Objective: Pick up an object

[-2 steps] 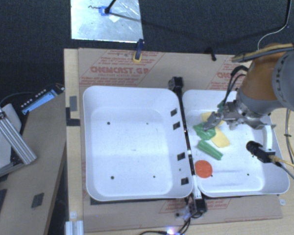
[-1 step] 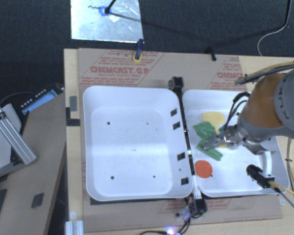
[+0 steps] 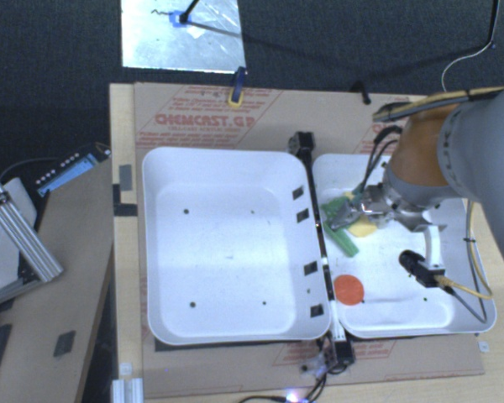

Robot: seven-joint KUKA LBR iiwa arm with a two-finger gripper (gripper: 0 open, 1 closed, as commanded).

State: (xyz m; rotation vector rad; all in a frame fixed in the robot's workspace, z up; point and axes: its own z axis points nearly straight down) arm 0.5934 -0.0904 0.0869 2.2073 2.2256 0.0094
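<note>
My gripper [image 3: 343,216] is low over the left side of the right bin [image 3: 403,313], reaching in from the right. Under and beside it lies a green elongated piece [image 3: 346,242], with more green showing at its upper end [image 3: 334,203] close to the bin's left wall. A small yellow object [image 3: 366,228] lies just right of the gripper, partly hidden by it. An orange-red disc [image 3: 349,290] rests flat nearer the bin's front left corner, apart from the gripper.
The left bin [image 3: 164,225] stands beside the right one, and a black divider [image 3: 312,225] with clips runs between them. Both rest on a cardboard sheet [image 3: 202,116]. The arm's grey body [image 3: 470,141] covers the right bin's far right corner.
</note>
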